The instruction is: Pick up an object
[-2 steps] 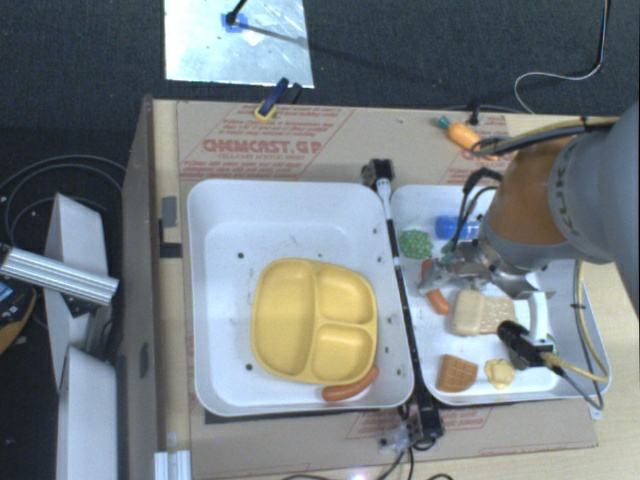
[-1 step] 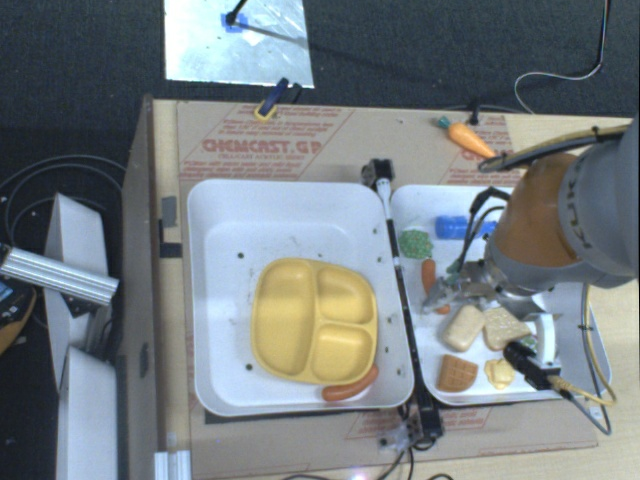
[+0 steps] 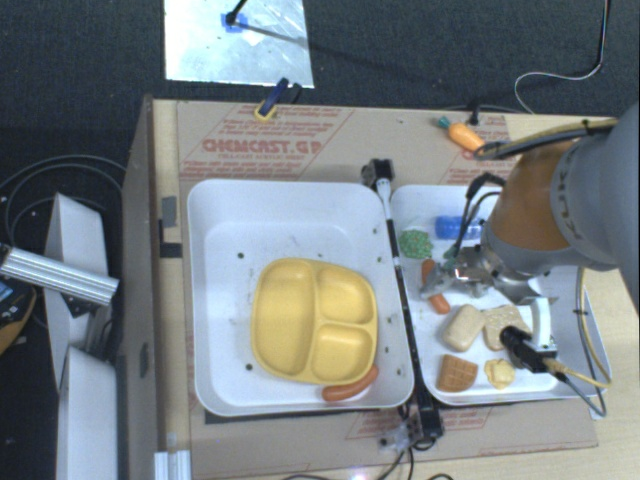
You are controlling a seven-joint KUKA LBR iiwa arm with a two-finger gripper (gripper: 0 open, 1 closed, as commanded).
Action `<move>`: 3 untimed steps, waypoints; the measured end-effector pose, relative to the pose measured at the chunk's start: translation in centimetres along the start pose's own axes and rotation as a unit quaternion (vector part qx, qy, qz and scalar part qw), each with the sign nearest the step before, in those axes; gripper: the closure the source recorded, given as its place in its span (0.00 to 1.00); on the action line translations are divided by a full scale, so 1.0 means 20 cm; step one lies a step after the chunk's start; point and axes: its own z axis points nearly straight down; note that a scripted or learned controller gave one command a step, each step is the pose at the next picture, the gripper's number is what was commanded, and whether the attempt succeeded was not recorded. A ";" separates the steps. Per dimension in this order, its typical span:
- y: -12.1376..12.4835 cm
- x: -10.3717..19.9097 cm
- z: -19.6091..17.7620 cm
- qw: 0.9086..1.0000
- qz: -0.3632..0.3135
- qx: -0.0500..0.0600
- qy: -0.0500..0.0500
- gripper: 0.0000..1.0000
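1. Camera view: the end effector (image 3: 447, 275) hangs low over the right bin (image 3: 560, 393), among toy foods; whether it is parted or closed I cannot tell.
2. Just beside it lie a small orange piece (image 3: 440, 304), a green piece (image 3: 415, 242) and a beige bread piece (image 3: 462, 326).
3. The left bin (image 3: 220, 268) holds a yellow divided plate (image 3: 313, 320) with a sausage (image 3: 349, 390) touching its near edge.

I watch through one fixed camera above the worktop (image 3: 300, 133), angled down from fairly high, taking in both white bins: left bin (image 3: 215, 268) and right bin (image 3: 420, 203). The arm (image 3: 560, 203) enters from the right.
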 end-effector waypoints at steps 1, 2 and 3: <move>-0.08 0.02 0.00 1.000 0.001 0.001 0.000 0.00; 0.16 -0.03 0.00 1.000 0.000 0.000 0.000 0.00; 0.02 0.00 0.00 1.000 0.001 0.001 0.000 0.00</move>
